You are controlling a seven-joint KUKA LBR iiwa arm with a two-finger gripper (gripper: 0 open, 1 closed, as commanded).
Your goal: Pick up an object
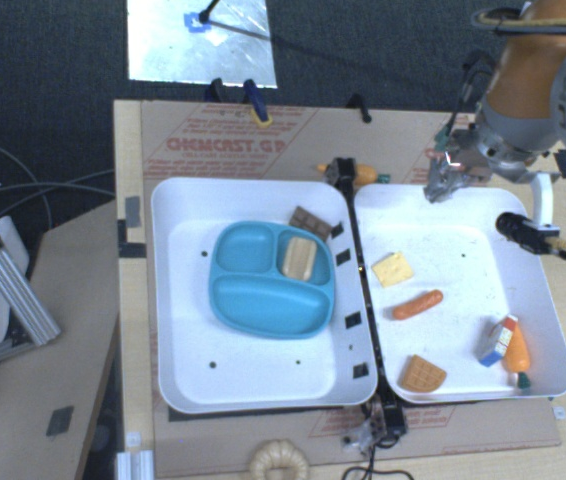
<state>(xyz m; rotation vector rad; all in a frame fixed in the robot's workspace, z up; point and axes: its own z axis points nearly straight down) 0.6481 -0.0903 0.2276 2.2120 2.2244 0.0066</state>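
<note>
Sausage (418, 305) lies slantwise (right end higher) in right bin (553, 340); jaws' (441, 189) state unclear.

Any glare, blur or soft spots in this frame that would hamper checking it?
Camera view: the foil sheet above the bench reflects brightly; the white bins look evenly lit, shadows faint; the gripper and orange band look soft; the sausage is reasonably sharp.
</note>
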